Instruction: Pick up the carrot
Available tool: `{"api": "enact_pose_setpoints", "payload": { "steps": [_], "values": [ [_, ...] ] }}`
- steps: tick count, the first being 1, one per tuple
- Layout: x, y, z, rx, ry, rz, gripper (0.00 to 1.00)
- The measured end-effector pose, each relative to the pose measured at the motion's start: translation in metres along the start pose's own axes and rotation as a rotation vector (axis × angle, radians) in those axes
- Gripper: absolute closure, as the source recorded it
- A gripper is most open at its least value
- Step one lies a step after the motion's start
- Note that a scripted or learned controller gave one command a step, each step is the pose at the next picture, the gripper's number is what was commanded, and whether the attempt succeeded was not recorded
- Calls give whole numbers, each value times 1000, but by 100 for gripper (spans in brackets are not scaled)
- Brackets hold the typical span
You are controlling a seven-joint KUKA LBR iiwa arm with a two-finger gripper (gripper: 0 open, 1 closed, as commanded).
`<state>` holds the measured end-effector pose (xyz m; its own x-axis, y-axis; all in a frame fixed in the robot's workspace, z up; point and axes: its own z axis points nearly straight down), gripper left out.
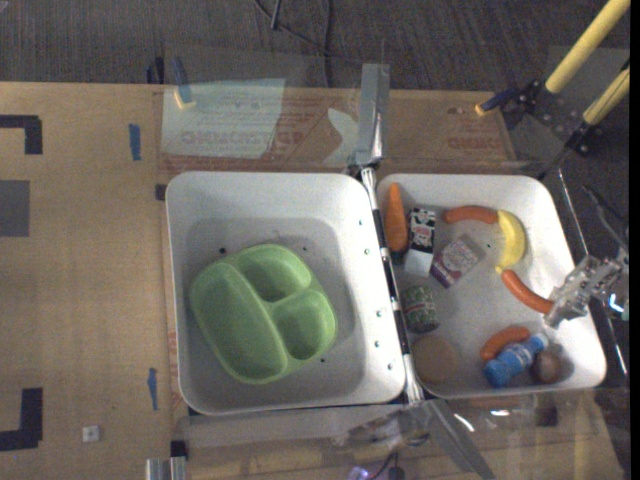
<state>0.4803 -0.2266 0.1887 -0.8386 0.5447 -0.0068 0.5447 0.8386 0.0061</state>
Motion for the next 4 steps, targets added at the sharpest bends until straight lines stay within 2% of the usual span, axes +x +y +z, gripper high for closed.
{"api": "enact_pose_setpoints", "payload": {
  "steps": [1,3,4],
  "values": [
    [2,2,7,5,8,-77,100],
    [0,-1,-11,0,3,-64,100],
    [3,3,3,5,9,-156,100]
  ]
}}
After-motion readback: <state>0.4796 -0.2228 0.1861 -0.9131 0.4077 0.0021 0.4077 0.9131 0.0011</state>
